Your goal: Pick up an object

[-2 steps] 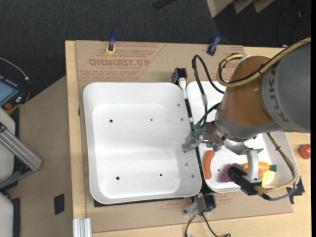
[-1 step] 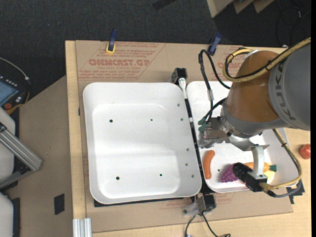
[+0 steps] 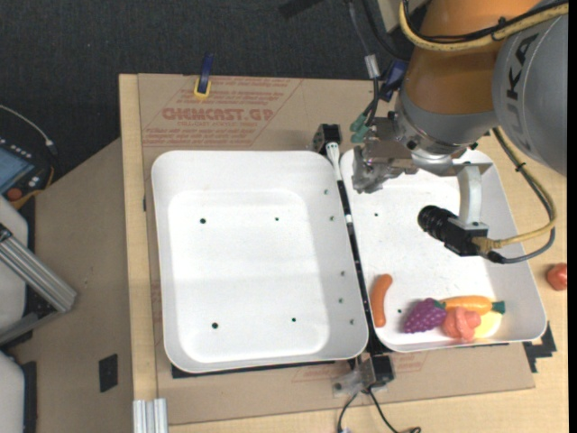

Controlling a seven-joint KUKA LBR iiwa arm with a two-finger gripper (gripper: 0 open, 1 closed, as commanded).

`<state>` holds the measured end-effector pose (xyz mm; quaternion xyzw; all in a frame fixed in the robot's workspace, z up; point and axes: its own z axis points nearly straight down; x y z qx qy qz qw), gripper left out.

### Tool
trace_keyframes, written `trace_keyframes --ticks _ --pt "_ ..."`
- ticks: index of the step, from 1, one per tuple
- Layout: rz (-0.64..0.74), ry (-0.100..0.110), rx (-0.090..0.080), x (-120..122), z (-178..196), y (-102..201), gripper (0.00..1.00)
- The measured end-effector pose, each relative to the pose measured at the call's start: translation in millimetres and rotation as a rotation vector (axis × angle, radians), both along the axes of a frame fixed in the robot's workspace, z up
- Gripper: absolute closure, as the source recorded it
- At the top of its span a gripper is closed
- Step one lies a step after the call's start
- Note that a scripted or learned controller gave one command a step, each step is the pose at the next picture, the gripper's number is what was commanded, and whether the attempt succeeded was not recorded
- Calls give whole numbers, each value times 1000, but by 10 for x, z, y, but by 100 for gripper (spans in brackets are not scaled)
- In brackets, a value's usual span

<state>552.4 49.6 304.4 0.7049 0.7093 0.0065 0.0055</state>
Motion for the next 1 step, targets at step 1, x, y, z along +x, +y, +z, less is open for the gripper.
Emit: trace_keyframes --ticks 1 --pt "0 15 0 1 -115 611 100"
